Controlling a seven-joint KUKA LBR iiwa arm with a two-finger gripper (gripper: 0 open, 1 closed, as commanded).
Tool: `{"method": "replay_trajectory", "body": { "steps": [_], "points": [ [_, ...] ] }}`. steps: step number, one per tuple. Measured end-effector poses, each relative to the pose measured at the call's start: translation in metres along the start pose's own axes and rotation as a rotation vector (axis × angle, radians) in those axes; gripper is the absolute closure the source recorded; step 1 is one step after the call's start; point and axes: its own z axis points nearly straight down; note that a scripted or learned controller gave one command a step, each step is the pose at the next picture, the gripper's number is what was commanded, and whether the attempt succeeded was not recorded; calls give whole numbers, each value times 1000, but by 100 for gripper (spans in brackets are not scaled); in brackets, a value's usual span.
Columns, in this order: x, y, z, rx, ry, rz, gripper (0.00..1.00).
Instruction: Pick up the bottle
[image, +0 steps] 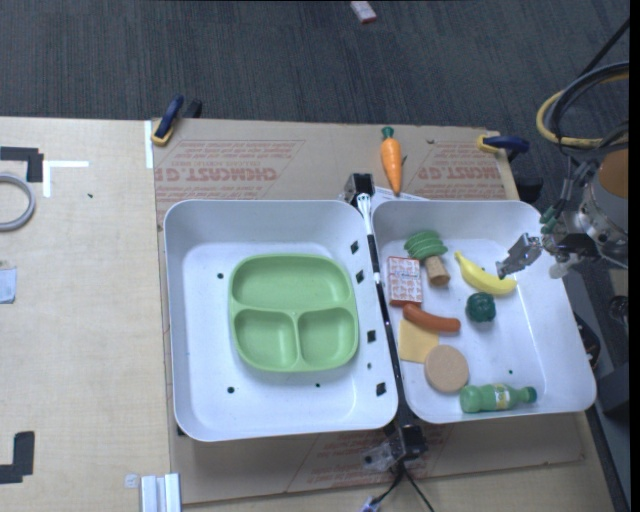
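While the green divided plate (295, 322) rests in the left bin (190, 330), the bottle (497, 398) lies on its side at the right bin's (560, 370) near edge, beside a round cookie (446, 368); the gripper (518, 254) hangs above the banana (484, 276), holding nothing.

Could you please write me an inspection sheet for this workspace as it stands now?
Surface: cardboard sheet under two white bins, left bin and right bin.
Job's things: bottle, green with a yellow label, lying on its side at the right bin's near edge.
Clutter: green tray in the left bin; banana, sausage, green ball, cheese slice, round cookie and small box in the right bin; carrot on the cardboard behind the bins.
Grippers: gripper over the right bin, beside the banana, apart from the bottle.
Cables: yellow and black loops at right.
Surroundings: dark carpet.
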Motion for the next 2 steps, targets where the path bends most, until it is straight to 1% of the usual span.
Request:
{"method": "replay_trajectory", "body": {
  "steps": [1,2],
  "points": [
    [0,0,-10,-1,-1,-2,100],
    [98,-70,30,2,0,135,100]
  ]
}}
